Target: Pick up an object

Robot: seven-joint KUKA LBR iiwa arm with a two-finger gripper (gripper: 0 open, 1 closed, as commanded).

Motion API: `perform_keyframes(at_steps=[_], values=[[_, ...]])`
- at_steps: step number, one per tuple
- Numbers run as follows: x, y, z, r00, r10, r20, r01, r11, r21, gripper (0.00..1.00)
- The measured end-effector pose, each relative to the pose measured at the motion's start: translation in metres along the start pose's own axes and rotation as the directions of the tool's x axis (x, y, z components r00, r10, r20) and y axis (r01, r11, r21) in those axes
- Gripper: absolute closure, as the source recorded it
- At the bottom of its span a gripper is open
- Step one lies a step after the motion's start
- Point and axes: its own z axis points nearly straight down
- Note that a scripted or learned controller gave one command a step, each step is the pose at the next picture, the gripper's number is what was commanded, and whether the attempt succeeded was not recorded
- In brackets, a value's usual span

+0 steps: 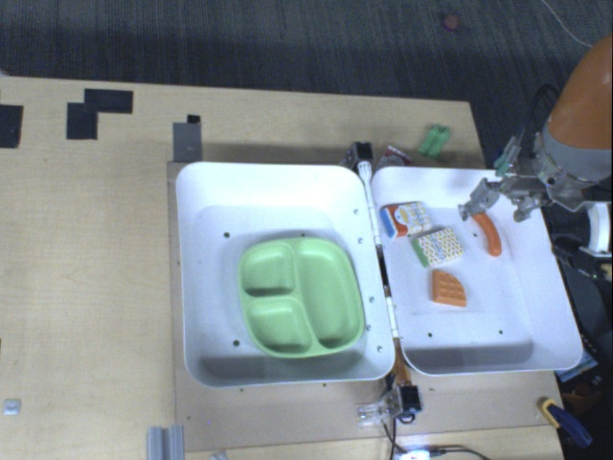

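The gripper [501, 202] hangs over the upper right of the right bin [498, 338], jaws spread wide and holding nothing; an orange sausage [489, 234] lies just below it; a small box [406, 218], a dotted packet [440, 246] and an orange wedge [447, 288] lie further left; a green tray [299, 295] sits in the left bin [206, 257].

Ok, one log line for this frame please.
phase: approach | gripper: open above right white bin, beside orange sausage-shaped toy | held: nothing | left white bin: green divided plastic tray
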Motion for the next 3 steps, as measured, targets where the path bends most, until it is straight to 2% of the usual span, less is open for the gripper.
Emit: perform_keyframes(at_steps=[1,2,3], values=[[0.022,0.021,0.111,1.000,0.001,0.001,-0.001,1.000,-0.003,0.00],[0.023,0.022,0.100,1.000,-0.001,0.000,0.001,1.000,-0.006,1.00],[0.023,0.022,0.101,1.000,-0.001,0.000,0.001,1.000,-0.006,0.00]])
